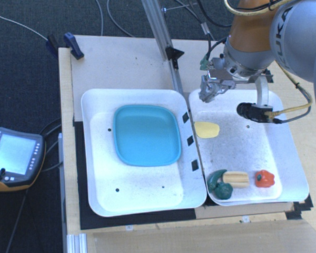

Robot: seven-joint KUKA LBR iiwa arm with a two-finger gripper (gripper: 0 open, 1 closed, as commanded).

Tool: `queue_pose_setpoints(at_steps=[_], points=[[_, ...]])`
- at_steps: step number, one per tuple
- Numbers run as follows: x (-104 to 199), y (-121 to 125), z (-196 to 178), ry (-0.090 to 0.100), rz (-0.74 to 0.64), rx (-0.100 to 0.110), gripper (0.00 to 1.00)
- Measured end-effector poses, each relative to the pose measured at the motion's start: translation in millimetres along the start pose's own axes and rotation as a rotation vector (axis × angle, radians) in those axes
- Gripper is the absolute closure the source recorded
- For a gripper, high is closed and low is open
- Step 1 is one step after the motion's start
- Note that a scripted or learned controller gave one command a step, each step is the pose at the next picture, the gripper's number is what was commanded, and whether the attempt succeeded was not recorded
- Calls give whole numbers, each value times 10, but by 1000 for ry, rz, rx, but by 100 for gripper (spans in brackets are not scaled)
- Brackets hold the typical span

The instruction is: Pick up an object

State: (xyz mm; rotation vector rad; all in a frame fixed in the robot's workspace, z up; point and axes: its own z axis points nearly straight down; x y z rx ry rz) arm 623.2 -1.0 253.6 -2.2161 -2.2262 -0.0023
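Observation:
The right bin point(284, 146) holds a pale yellow flat piece point(206, 129) near its left wall. Along the bin's front edge lie a dark green vegetable point(219, 183), a tan block point(236, 179) and a red pepper point(264, 178). A blue plate point(147, 135) lies in the left bin point(95, 136). My gripper point(208, 93) hangs over the back left corner of the right bin, above and just behind the yellow piece. Nothing shows between its fingers.
A slanted metal pole point(159, 28) rises from between the bins at the back. A black camera unit point(251, 111) hangs off the wrist over the right bin. A handheld pendant point(13, 157) lies left of the bench. Cables run behind.

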Motion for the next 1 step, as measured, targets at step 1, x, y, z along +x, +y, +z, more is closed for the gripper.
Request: queue_pose_setpoints(at_steps=[1], points=[[618,-44,10,0,-1,0,100]])
